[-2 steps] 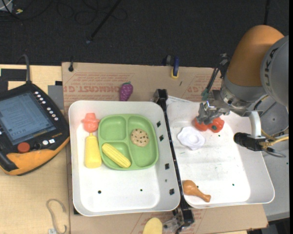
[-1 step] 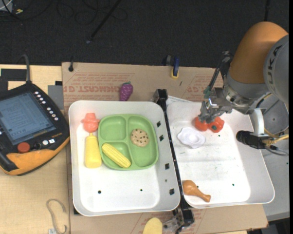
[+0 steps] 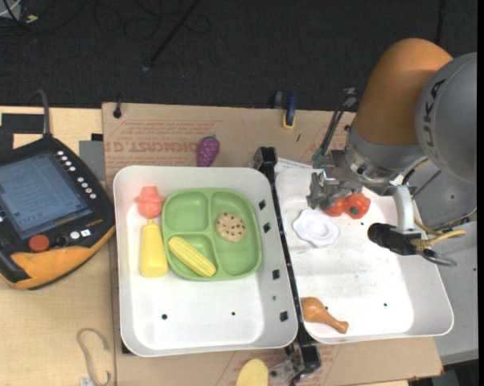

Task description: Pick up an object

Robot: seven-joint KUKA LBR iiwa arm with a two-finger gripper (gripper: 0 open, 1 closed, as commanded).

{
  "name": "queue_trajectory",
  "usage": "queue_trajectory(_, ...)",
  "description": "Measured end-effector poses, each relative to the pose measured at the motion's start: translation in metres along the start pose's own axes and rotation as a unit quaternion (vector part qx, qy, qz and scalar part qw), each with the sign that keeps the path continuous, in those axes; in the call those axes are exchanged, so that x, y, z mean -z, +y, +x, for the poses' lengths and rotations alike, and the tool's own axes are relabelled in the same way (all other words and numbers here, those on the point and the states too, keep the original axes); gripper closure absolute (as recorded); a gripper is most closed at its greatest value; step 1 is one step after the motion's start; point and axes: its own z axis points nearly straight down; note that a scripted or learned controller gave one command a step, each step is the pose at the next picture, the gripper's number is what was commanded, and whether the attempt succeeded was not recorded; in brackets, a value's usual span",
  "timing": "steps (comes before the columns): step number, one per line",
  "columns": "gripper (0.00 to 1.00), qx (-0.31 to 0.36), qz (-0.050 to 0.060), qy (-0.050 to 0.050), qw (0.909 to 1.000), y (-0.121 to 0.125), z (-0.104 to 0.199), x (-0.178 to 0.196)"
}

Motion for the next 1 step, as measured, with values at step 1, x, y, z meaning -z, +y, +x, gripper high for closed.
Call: queue_trajectory(1, 1.0, 0.001, 0.0, 0.0, 1.0, -0.0129, 0.0535, 0.005)
